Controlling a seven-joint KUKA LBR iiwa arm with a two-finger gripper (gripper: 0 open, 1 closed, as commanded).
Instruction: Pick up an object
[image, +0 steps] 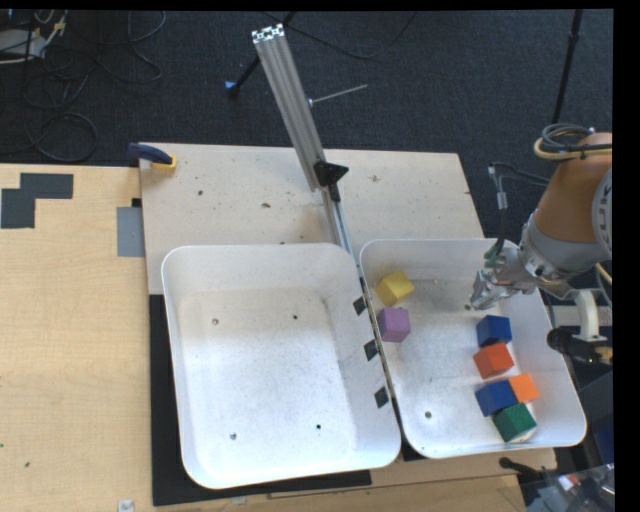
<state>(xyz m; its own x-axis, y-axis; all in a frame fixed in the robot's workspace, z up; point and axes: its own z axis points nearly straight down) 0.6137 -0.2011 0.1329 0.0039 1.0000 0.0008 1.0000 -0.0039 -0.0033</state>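
Gripper (484, 292) position logged: low over the right bin (440, 440), toward its far right part, just inside the rim. I cannot tell how it is set, and no object is visible in its hold.

Contents, near to far:
- Green cube (516, 421), nearest, by the near right corner of the right bin.
- Orange cube (524, 387) and a blue cube (495, 397), side by side and touching or nearly so, just beyond the green one.
- Red-orange cube (493, 359), next in the column.
- Second blue cube (493, 329), the far end of that column.
- Purple cube (394, 323) and yellow cube (394, 288), close together against the left wall of the right bin, next to the divider.
- Left bin (200, 420): bare floor with a few dark specks.
- Beyond the bins: pale board with a slanted aluminium post (292, 100) and a small blue-and-yellow clamp (152, 155) at its far left corner.

Key relation: the second blue cube lies just on the near side of my gripper, slightly to the right. It is the closest candidate; I judge it the likely target. The yellow and purple cubes lie well to my left, across open bin floor.

Judgement: no pick made yet. Next move would be a short shift toward the near side, then a descent. Risk: the red-orange cube sits right against the blue one, leaving little room on that side.
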